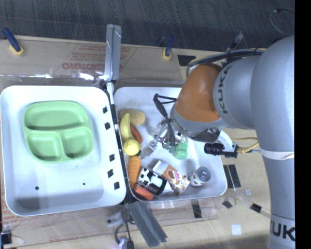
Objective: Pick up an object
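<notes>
My gripper [163, 139] is down inside the right bin [145, 95], near its middle, under the orange wrist band. A small green bottle [182, 151] lies just to its right and below it, partly hidden by the wrist. Left of the gripper are a yellow banana [125, 125], a tan rounded piece [138, 117], a red sausage [138, 134] and a lemon [131, 148]. I see nothing lifted off the bin floor.
Along the right bin's front lie a carrot [134, 170], a black-and-white box [150, 179], a colourful carton [177, 180] and a small can [200, 176]. The left bin [52, 191] holds a green divided tray [58, 129]. A grey divider [113, 51] stands between the bins.
</notes>
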Action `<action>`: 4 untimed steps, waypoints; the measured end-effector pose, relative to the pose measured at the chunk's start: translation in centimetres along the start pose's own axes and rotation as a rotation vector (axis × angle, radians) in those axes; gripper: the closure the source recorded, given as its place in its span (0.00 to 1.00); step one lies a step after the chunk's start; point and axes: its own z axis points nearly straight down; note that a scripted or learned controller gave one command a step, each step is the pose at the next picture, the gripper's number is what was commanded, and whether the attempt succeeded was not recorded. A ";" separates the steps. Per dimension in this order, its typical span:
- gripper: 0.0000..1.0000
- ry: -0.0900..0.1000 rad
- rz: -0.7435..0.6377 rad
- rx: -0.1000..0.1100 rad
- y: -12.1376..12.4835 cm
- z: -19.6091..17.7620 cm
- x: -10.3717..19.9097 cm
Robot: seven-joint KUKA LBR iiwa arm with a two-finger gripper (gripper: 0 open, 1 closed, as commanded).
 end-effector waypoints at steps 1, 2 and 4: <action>1.00 0.002 -0.005 0.001 0.1 -0.9 0.1; 0.00 0.001 -0.005 0.001 0.1 -0.9 0.0; 0.00 0.001 -0.009 0.001 0.1 -1.9 0.0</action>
